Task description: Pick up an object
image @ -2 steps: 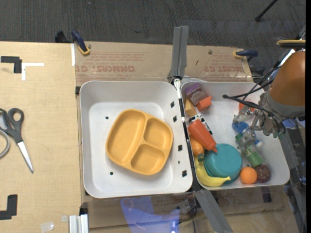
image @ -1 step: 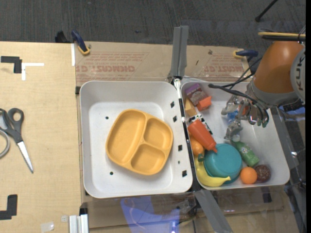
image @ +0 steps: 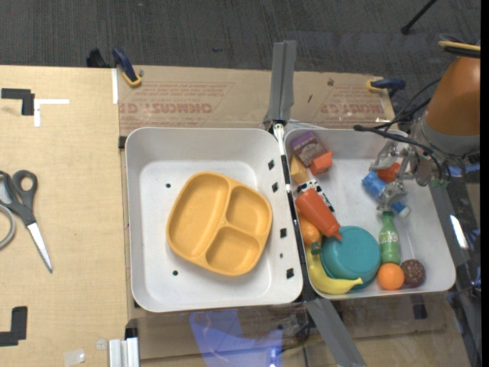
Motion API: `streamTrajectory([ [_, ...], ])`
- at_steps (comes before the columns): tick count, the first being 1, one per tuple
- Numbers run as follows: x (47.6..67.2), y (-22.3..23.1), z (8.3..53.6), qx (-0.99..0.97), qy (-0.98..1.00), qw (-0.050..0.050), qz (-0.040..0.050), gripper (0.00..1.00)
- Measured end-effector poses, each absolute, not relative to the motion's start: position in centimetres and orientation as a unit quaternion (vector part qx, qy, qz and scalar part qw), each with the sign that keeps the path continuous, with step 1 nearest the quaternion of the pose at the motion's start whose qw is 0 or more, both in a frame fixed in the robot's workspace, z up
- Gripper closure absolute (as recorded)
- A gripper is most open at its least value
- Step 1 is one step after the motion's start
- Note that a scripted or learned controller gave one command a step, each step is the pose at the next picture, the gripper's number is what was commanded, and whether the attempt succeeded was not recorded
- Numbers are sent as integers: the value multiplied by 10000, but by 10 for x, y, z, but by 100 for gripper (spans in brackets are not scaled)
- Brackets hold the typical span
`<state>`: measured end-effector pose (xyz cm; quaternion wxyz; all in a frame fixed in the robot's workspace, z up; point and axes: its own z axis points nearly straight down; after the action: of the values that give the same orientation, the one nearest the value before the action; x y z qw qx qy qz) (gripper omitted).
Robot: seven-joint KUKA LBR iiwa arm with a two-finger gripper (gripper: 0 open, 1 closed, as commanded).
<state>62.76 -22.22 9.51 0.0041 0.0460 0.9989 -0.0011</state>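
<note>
Pincer (image: 395, 176) over right bin (image: 435, 220), just above blue object (image: 374, 183)

The light wooden surface (image: 61, 228) carries two shallow white bins side by side, the left bin (image: 141, 205) and the right bin (image: 435, 228). Scissors (image: 27, 212) lie near its left edge, and a cardboard sheet (image: 199, 102) lies behind the bins.

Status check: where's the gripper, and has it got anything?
Gripper low in right bin, over blue item. Grasp unconfirmed. Green bottle and teal bowl close by; yellow plate alone in left bin.
</note>
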Motion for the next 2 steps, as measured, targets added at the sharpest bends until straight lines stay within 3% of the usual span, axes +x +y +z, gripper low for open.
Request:
streamTrajectory([
  [1,608,-221,94,574,9983,24,-4,0],
  [2,597,-181,93,683,9977,18,1,0],
])
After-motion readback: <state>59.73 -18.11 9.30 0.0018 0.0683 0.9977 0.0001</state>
